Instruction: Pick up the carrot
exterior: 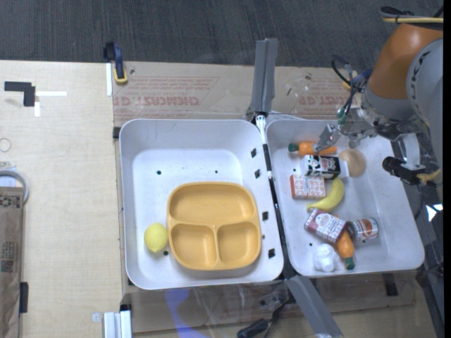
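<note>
Gripper [328, 141] low at right bin [409, 259] far edge, tips on carrot [306, 148]; finger opening and any hold impossible to tell. Carrot lies just left of tips, long axis left-right. Count: 2 carrots, second carrot [345, 248] at near edge; 1 banana [328, 197]; 1 lemon [156, 237]; 1 yellow tray [213, 225].

I saw the tray [213, 224] in the left bin [134, 189], a lemon [156, 237] at its left; in the right bin [394, 259], a carrot [307, 148] lay behind the banana [328, 196].
</note>
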You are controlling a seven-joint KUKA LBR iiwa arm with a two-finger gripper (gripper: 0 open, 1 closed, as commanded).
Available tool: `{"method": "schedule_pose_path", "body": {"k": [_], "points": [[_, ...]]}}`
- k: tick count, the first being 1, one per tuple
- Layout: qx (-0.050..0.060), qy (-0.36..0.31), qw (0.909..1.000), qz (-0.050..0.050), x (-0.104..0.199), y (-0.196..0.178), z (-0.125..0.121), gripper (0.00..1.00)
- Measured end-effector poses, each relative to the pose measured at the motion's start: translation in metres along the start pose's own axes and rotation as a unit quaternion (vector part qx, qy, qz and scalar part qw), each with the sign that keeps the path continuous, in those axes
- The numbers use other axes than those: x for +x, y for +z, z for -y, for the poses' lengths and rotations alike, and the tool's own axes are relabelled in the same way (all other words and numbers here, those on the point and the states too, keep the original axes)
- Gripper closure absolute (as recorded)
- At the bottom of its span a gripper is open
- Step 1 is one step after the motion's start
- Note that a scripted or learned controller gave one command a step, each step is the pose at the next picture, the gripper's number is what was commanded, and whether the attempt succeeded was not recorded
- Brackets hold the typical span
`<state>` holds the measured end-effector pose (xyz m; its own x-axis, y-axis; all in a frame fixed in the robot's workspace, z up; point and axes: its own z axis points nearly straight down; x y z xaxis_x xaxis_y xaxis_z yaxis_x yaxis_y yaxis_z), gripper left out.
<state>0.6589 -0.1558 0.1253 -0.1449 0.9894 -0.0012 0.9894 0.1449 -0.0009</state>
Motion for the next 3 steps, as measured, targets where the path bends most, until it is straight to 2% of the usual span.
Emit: {"method": "schedule_pose_path", "body": {"k": [1,2,3], "points": [[-0.001,-0.149,0.9888,0.000,0.051,0.004,-0.008,0.00],[-0.001,-0.208,0.9781,-0.001,0.009,0.031,-0.002,0.00],[-0.002,-0.299,0.9544,0.001,0.048,-0.007,-0.008,0.00]]}}
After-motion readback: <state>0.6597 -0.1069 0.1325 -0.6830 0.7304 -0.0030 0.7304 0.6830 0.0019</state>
